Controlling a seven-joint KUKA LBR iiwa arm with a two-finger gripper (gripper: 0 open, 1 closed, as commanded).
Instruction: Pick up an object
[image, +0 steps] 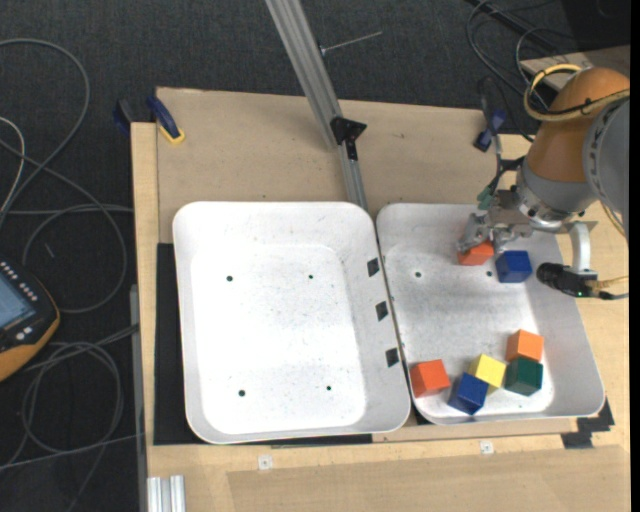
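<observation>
Wooden tabletop (300, 130) in view, pale and bare along its far edge. Two shallow white bins sit on it side by side, touching: the left bin (200, 300) and the right bin (430, 225). A blue clamp (165, 118) grips the far-left corner.

No readable text, label, brand, number or sign is found anywhere in the camera view. A lit screen is seen on the handheld pendant (18, 315) at 9 o'clock, but its content is too small and blurred to be read. No markings can be made out on the blocks or bins.
</observation>
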